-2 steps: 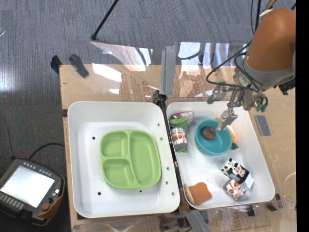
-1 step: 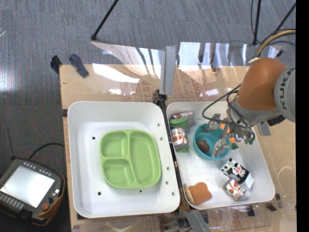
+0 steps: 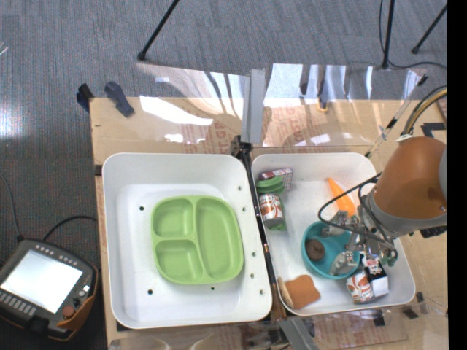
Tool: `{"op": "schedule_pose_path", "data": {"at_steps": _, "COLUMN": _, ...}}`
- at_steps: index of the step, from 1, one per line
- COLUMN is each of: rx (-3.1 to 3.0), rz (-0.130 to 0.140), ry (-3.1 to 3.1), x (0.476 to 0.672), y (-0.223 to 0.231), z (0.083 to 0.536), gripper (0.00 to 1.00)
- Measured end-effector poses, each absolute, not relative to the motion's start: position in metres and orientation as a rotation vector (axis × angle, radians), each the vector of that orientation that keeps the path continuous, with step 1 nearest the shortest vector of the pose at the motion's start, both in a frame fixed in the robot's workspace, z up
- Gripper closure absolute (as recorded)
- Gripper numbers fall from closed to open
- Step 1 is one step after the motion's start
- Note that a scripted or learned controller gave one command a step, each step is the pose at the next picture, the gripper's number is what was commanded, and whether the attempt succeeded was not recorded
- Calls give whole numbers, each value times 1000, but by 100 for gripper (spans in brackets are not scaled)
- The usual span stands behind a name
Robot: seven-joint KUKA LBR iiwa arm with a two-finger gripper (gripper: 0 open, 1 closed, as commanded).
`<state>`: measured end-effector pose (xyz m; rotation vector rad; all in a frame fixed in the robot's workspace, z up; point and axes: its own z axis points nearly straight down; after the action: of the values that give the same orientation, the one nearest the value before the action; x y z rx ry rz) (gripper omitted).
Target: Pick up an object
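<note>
While the arm leans in over the right bin [image 3: 332, 168], the gripper [image 3: 355, 248] hangs low among the clutter, just above the rim of a teal bowl [image 3: 321, 252] with a brown lump [image 3: 315, 250] inside. From where I stand, cables and the wrist hide the tips; cannot tell how the hand is set, nor whether it has anything. Nearest candidate for a pick is the bowl right beneath it: looks like light, rigid plastic, smooth and likely slippery, best pinched over the rim wall. Just beyond the hand toward the bin's near corner lies a small printed carton [image 3: 366, 281], light, crushable, easier across its flat sides. Further off, a can [image 3: 271, 210] and an orange carrot-like piece [image 3: 339, 194].
</note>
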<state>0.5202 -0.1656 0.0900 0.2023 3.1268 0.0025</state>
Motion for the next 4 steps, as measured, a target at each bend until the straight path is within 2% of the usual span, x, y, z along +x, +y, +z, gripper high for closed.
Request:
{"op": "schedule_pose_path", "data": {"at_steps": 1, "rx": 339, "rz": 3, "ry": 3116, "x": 643, "y": -149, "z": 89, "gripper": 0}}
{"op": "schedule_pose_path", "data": {"at_steps": 2, "rx": 619, "rz": 1, "ry": 3078, "x": 559, "y": -200, "z": 91, "gripper": 0}}
{"op": "schedule_pose_path", "data": {"at_steps": 3, "rx": 681, "rz": 5, "ry": 3062, "x": 607, "y": -145, "z": 89, "gripper": 0}}
{"op": "schedule_pose_path", "data": {"at_steps": 4, "rx": 672, "rz": 3, "ry": 3058, "x": 516, "y": -162, "z": 91, "gripper": 0}}
